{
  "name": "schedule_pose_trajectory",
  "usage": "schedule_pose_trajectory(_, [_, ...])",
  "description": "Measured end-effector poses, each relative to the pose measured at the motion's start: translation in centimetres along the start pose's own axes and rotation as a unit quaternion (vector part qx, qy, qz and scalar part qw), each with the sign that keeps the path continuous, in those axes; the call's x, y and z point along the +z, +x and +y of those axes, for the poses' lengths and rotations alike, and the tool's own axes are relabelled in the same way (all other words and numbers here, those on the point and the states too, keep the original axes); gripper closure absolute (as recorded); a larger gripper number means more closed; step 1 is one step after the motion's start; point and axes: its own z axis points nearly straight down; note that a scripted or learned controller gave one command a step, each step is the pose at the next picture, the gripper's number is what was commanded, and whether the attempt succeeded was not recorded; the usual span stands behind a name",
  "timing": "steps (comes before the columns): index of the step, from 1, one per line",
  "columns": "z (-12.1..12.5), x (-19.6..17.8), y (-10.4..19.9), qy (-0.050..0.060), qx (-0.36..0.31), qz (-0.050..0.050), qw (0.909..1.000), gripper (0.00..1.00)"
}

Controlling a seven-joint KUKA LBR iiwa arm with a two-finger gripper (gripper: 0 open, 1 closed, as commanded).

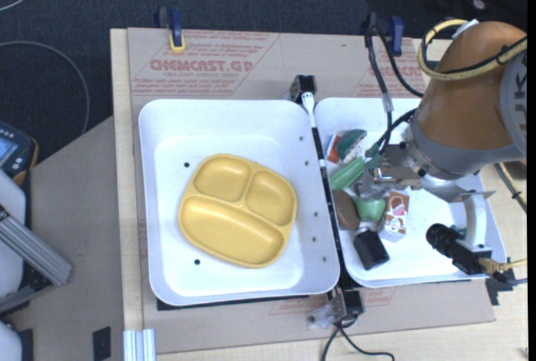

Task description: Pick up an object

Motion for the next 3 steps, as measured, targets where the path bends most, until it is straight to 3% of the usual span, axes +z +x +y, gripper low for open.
schedule_pose_trajectory(1, [3.4, -1.9, 6.1, 0.000, 0.001, -0.001, 1.0000, 1.00])
schedule_pose_trajectory(2, [0.1, -12.4, 9.5, -0.003, 0.001, 0.001, 1.0000, 1.00])
schedule_pose_trajectory(3, [0.2, -12.8, 9.3, 0.001, 0.003, -0.001, 1.0000, 1.00])
